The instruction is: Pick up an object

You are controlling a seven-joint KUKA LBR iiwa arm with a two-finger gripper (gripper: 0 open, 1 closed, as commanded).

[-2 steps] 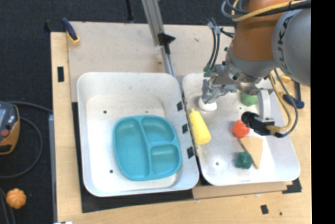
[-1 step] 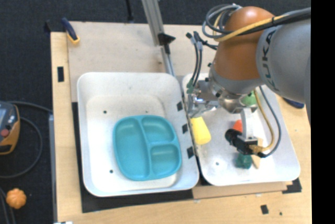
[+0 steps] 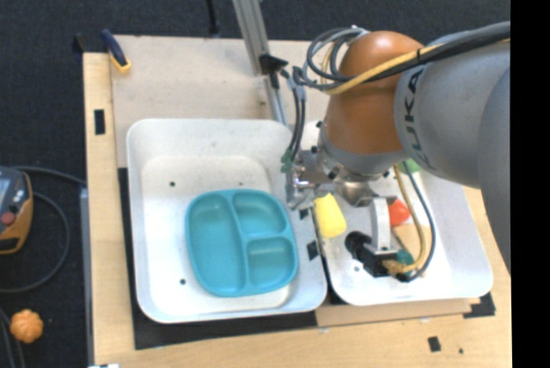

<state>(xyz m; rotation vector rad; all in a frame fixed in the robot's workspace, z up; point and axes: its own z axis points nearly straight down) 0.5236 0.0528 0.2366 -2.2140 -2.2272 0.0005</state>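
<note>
Yellow object (image 3: 329, 217) is seen in the right bin (image 3: 455, 267), close against that bin's left wall, just beside the divide to the left bin (image 3: 137, 153). Its long axis is laid roughly top-to-bottom in the view and tipped a little: the upper end leans left, the lower end right. The lower end is the broader one (the shape is otherwise too blurred to be named).

Gripper (image 3: 301, 188) is found just up-left of the yellow object, over the wall shared by the two bins. It is near the object, but contact cannot be confirmed. Its open or closed state cannot be told, since the tip is masked by wrist hardware and cabling.

Orange-red item (image 3: 398, 210) is placed in the same bin, right of the yellow object and apart from it. Teal divided tray (image 3: 241, 242), with three compartments, is set in the left bin towards its right wall.

The upper part of the right bin is covered by the arm (image 3: 447, 117). A blue-and-yellow handled tool (image 3: 116, 52) is left at the far-left corner of the bench (image 3: 172, 74). A small orange ball (image 3: 26, 325) is seen off the bench, lower left.
</note>
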